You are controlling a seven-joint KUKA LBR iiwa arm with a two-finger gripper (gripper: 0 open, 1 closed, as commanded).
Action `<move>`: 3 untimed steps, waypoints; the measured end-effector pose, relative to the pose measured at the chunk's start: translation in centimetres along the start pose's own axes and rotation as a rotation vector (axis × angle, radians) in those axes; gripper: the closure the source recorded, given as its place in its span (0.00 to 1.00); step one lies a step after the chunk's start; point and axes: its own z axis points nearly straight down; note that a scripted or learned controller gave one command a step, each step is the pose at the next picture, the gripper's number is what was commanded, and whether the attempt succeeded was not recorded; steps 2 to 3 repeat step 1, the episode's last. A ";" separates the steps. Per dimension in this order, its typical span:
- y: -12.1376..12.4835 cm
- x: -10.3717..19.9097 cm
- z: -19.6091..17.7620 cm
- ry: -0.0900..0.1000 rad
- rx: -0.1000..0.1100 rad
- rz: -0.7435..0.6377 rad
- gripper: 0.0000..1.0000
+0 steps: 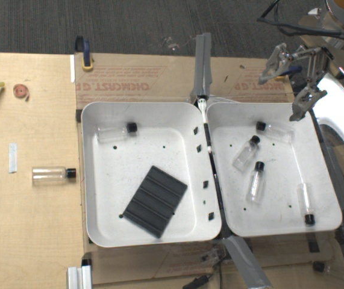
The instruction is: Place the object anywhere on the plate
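Vial (256, 180) lying flat mid right bin (331, 179), clear glass, black cap. Long axis near-to-far, cap pointing far. Three more vials in same bin: one (244, 155) just beside it, far-left, tilted; one (275, 131) along far wall; one (305, 202) by right wall. Cannot tell which is meant. Hand (289, 88) hovering beyond bin's far right corner, fingers spread wide, nothing between. Plate (155, 200), dark, ribbed, lying slantwise in left bin (90, 179). Risks, as judged: round glass rolling out from closing fingers; tilted neighbour getting nudged or pinched along; on release, vial rolling off plate's edge.
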 end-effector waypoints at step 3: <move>-9.7 -0.4 0.1 0.001 0.000 -0.084 0.00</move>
